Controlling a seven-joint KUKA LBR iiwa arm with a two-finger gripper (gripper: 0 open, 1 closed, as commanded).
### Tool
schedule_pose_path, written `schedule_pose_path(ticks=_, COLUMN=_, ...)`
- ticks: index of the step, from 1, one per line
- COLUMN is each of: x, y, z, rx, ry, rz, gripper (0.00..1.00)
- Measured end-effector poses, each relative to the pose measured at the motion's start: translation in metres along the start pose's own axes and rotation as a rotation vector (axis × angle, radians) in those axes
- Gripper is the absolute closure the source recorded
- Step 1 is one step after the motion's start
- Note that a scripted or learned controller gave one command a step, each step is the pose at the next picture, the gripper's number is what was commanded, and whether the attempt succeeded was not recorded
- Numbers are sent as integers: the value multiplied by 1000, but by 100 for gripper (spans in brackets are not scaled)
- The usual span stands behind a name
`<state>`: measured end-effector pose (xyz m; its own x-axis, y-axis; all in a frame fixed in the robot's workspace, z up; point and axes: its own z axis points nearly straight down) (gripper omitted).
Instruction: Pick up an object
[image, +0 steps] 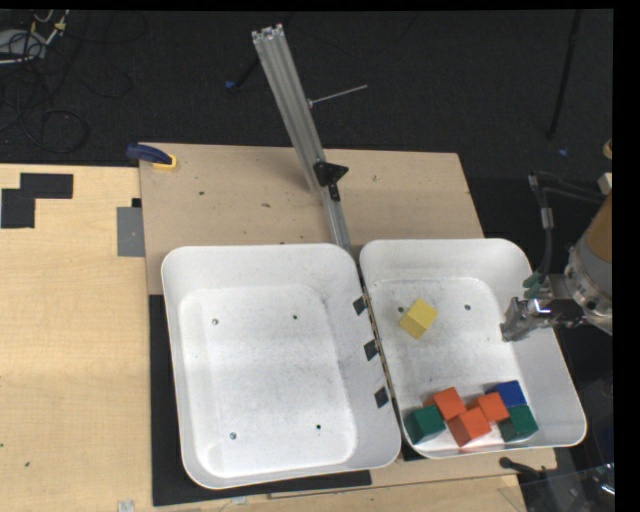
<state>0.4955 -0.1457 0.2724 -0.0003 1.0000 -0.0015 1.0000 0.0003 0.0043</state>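
Note:
A yellow block (418, 318) lies alone near the middle of the right bin (440, 262). A cluster of blocks sits in that bin's near right corner: a green block (427, 423), three orange blocks (466, 416), a blue block (510, 393) and another green block (519, 427). My gripper (524, 318) hangs at the right rim of the right bin, well right of the yellow block and above the cluster. I see nothing between its fingers.
The left bin (265, 360) stands beside the right one, with black clips (371, 349) along the shared edge. A slanted aluminium rail (300, 120) rises behind the bins. A blue and yellow clamp (152, 155) lies at the bench's far left corner.

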Motion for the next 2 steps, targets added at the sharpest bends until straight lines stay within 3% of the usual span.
schedule_pose_path(ticks=1, x=1, y=0, z=0, rx=7, ry=1, rz=-6, gripper=100)
schedule_pose_path(ticks=2, x=46, y=19, z=19, rx=9, ry=4, rz=-3, gripper=100)
